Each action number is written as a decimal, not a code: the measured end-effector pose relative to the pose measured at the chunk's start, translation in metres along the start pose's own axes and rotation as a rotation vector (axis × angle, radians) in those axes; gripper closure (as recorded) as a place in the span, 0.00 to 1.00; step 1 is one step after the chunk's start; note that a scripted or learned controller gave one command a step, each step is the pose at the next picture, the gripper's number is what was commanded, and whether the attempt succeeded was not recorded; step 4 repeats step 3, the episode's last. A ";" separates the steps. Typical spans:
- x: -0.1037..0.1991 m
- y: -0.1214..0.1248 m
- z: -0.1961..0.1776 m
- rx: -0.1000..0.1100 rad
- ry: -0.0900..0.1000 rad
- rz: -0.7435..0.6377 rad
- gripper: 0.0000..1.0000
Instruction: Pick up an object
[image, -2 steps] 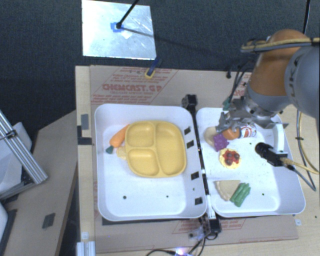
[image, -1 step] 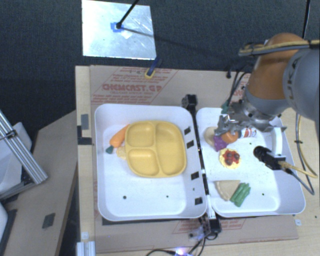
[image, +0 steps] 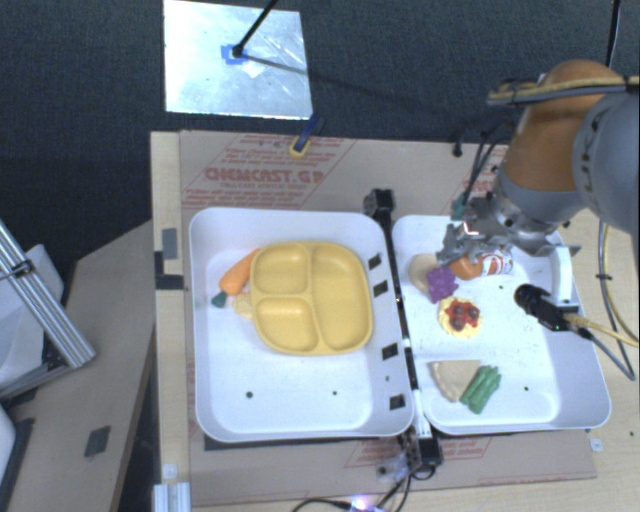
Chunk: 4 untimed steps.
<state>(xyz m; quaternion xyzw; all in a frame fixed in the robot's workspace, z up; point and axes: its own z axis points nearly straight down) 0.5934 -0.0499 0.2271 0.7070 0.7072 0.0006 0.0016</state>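
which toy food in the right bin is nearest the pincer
The purple toy, right under the pincer; the pizza, bread and green piece lie farther off.

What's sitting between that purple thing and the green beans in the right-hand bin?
In the camera view, a small round pizza lies between the purple toy and the green beans, with a tan wedge beside the beans.
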 end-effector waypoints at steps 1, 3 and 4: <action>-0.001 -0.007 0.011 0.003 0.001 0.000 1.00; 0.003 -0.007 0.012 0.001 0.000 -0.002 1.00; 0.003 -0.007 0.012 0.001 0.000 -0.002 1.00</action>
